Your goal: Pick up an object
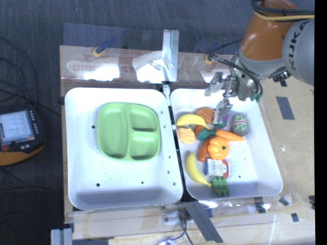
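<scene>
End effector (223, 108) positioned low over toy food pile (212, 139) in right bin (271, 162); finger state cannot be told. Nothing seen gripped. Pick not yet achieved; grasp and lift left.

Robotics lab: industrial arm (278, 29) over taped-down white bins (76, 152), teach pendant (18, 131) and loose cables on carpet left of the table (294, 152).
</scene>
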`<action>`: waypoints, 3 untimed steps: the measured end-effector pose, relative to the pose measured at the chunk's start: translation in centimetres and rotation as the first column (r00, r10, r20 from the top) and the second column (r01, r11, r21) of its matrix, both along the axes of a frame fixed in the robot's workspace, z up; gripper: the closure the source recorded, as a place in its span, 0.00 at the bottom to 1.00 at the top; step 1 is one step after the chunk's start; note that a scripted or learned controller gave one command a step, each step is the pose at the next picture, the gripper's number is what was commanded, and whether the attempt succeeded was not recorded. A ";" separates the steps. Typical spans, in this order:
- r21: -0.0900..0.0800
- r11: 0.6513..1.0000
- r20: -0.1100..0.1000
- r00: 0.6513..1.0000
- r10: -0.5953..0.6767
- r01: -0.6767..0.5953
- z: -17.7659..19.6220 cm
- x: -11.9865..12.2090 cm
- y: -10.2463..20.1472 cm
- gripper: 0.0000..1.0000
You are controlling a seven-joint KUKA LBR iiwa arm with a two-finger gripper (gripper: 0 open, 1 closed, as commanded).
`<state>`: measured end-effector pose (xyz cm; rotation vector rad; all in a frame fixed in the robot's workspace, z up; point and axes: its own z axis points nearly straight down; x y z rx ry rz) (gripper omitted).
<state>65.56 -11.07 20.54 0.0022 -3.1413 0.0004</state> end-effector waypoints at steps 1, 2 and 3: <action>-0.001 0.988 0.011 0.988 0.155 -0.155 -10.1 -8.9 0.8 0.00; -0.007 0.990 0.031 0.990 0.140 -0.140 -10.9 -13.5 -0.1 0.00; -0.007 0.990 0.019 0.989 0.143 -0.143 -9.7 -13.7 -0.1 1.00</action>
